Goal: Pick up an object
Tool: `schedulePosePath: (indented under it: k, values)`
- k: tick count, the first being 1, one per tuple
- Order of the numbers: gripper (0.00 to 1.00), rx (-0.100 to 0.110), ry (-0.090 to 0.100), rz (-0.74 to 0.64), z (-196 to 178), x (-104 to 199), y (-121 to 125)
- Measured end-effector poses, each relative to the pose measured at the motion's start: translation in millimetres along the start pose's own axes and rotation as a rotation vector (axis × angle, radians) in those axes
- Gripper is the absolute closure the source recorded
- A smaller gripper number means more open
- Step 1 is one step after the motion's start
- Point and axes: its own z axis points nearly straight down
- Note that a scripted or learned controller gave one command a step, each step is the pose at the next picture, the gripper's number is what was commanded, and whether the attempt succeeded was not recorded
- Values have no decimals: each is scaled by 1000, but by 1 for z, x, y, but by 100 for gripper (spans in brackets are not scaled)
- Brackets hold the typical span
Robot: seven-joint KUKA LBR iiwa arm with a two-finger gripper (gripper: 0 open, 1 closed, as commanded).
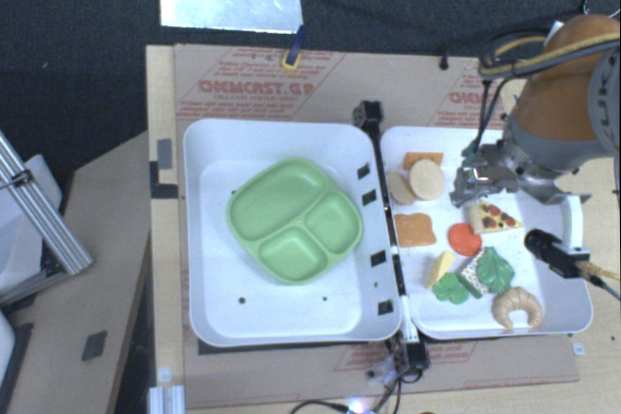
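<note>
Your hand [473, 179] hung over the right bin [572, 310] by the pizza [496, 217], I couldn't tell if it was wide or narrow, so you needed to drop straight down.

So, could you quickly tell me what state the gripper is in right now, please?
Gripper: cannot be told; it hangs over the right bin beside the pizza slice.

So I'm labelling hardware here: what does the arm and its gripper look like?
The arm is grey and rounded, with an orange band above the wrist. Dark and yellowish cables loop alongside it. The gripper is a small metallic grey assembly.
</note>
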Motion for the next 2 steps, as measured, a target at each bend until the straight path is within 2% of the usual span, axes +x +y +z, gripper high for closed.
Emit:
schedulePosePath:
  k: [2]
  values:
    - [100,1,1,3,-6,-2,-1]
